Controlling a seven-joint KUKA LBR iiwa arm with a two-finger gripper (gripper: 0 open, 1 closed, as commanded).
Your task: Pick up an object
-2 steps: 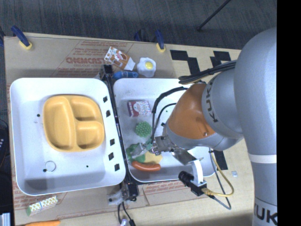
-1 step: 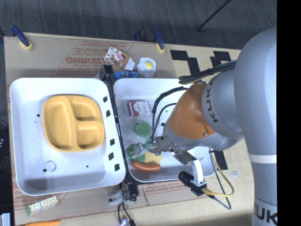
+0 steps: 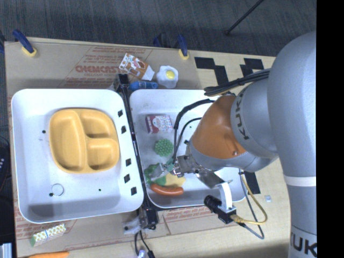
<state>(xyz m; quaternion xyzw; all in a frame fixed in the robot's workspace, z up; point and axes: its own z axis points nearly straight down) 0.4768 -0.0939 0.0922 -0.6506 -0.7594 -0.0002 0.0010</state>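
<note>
The right bin (image 3: pixel 161 98) holds a small red and white carton (image 3: pixel 158 123), a green round studded toy (image 3: pixel 163 147), a green item (image 3: pixel 153 171) and a red sausage-like toy on something yellow (image 3: pixel 167 189). My gripper (image 3: pixel 173 168) reaches down into this bin's lower part, just right of the green item and above the red toy. The wrist and orange band cover the gripper from above, and the finger gap is hidden. The left bin (image 3: pixel 24 144) holds a yellow divided tray (image 3: pixel 83 140).
Outside the bins at the back lie a snack packet (image 3: pixel 131 65), a blue item (image 3: pixel 142 85) and a white and yellow egg toy (image 3: pixel 167 76). A wrapped packet (image 3: pixel 48 234) lies at the front left. The arm's body fills the right bin's right half.
</note>
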